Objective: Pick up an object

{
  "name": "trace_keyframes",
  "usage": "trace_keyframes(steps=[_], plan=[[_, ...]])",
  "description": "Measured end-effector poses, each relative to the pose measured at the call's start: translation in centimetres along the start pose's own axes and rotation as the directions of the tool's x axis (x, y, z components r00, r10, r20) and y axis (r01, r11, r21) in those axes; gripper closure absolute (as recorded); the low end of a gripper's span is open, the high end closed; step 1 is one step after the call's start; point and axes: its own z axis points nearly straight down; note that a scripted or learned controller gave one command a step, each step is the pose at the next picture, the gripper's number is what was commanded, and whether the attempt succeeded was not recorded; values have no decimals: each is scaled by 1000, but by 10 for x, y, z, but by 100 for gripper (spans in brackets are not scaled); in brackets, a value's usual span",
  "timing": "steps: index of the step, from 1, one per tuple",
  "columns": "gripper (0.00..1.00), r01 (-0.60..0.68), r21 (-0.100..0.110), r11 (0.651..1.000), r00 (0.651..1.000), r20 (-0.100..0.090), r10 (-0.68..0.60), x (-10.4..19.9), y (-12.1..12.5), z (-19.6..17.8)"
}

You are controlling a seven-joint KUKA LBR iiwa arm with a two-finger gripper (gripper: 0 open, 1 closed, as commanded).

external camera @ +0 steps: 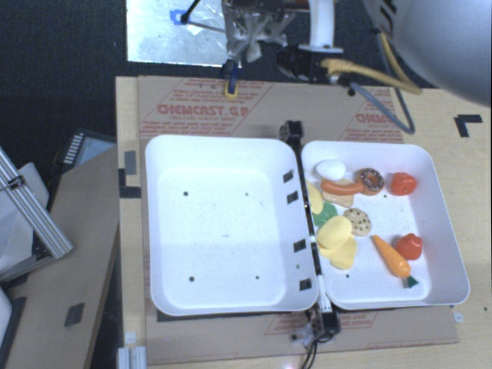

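Observation:
The right bin [442, 229] holds several toy foods. A white egg [331, 168], a sausage [340, 188], a chocolate donut [370, 180] and a red tomato [402, 183] lie along its far side. Lower down are a cookie [357, 221], yellow pieces [336, 235], an orange carrot [392, 257] and a red pepper [410, 245]. My gripper [250, 46] hangs high at the top of the view, beyond the far edge of the left bin [165, 229], well away from the food. I see nothing in it.
The two bins meet at a black-clipped seam [304, 221]. They rest on a cardboard sheet [200, 108]. The grey arm [430, 21] and its yellow and grey cables [369, 75] cross the top right. A metal frame [31, 214] stands at the left.

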Motion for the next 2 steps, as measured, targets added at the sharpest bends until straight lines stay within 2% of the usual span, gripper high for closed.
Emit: trace_keyframes(steps=[1, 2], plan=[[100, -7, 5, 1000, 1000, 4, 7, -4, 55, 5], [100, -13, 9, 1000, 1000, 6, 13, -82, 25, 3]])
